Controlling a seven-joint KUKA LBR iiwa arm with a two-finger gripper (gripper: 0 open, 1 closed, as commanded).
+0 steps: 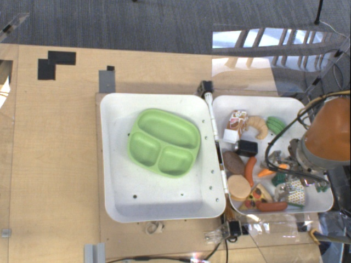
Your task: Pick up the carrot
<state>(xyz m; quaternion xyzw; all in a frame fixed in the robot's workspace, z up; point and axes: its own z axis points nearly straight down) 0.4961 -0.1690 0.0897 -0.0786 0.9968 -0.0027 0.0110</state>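
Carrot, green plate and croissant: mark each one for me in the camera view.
carrot [265,173], camera view, on its orange tip.
green plate [163,142], camera view, on the ridge between its compartments.
croissant [256,126], camera view, on the middle of its curve.

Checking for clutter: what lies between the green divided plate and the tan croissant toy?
In the camera view, between the green divided plate and the tan croissant toy lie the bins' adjoining white walls and a small red-and-white packet.

Single fixed camera, high above the light wooden worktop [55,163], angled down. Both shallow white plastic bins [115,201] fully framed, mid-distance; grey carpeted floor [164,15] along top.
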